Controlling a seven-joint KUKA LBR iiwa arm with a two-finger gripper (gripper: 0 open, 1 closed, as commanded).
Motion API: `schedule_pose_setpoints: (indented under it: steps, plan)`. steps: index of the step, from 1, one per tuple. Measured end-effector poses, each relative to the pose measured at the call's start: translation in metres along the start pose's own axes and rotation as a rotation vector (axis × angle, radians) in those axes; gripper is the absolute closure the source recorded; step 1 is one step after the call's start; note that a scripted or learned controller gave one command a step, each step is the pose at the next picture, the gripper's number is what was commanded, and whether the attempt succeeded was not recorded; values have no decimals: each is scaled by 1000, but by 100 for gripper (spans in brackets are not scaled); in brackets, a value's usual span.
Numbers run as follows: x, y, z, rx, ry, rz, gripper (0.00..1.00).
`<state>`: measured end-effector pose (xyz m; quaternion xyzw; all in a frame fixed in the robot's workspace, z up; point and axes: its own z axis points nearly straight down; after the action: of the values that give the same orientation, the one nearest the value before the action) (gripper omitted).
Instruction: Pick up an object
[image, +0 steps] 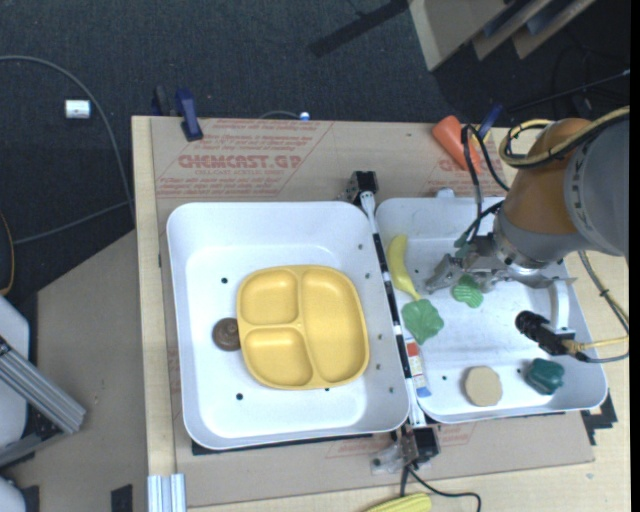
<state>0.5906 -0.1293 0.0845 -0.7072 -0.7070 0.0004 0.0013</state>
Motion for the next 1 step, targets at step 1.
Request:
schedule_pose_setpoints:
  steps: [1]
  plan:
    - [-76, 77, -2, -3, -2, -2, 0]
